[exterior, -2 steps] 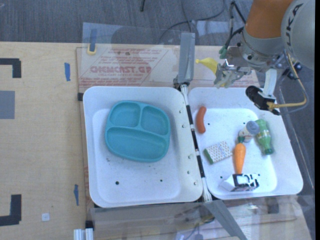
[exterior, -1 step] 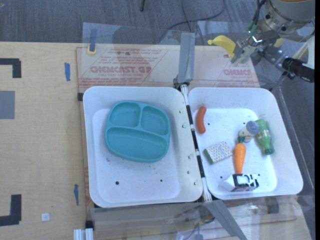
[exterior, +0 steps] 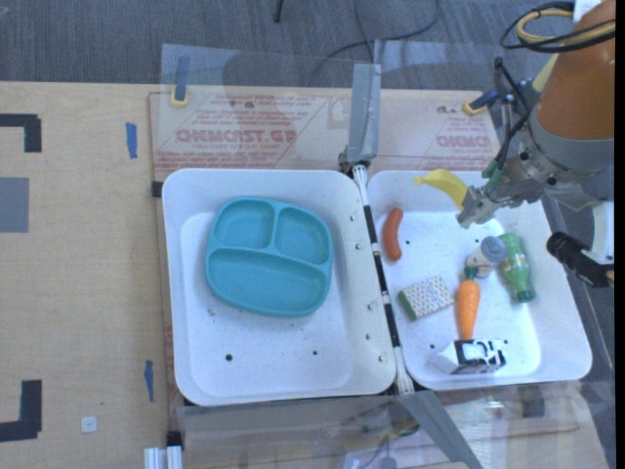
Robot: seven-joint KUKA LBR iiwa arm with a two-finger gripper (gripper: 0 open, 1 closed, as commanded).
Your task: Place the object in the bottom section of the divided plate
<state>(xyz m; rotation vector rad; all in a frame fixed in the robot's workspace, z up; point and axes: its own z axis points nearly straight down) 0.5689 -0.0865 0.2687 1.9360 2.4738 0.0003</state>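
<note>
Overhead, the gripper (exterior: 473, 209) hangs at the right bin's (exterior: 566, 360) twelve o'clock beside the banana (exterior: 441, 184); its opening cannot be told.

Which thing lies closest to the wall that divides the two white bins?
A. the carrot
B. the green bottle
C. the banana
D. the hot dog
D: the hot dog lies in the right bin just beside the dividing wall, while the carrot, green bottle and banana lie farther right.

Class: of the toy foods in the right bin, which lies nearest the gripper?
The yellow banana, at the bin's top edge beside the gripper; the hot dog and carrot lie farther off.
</note>
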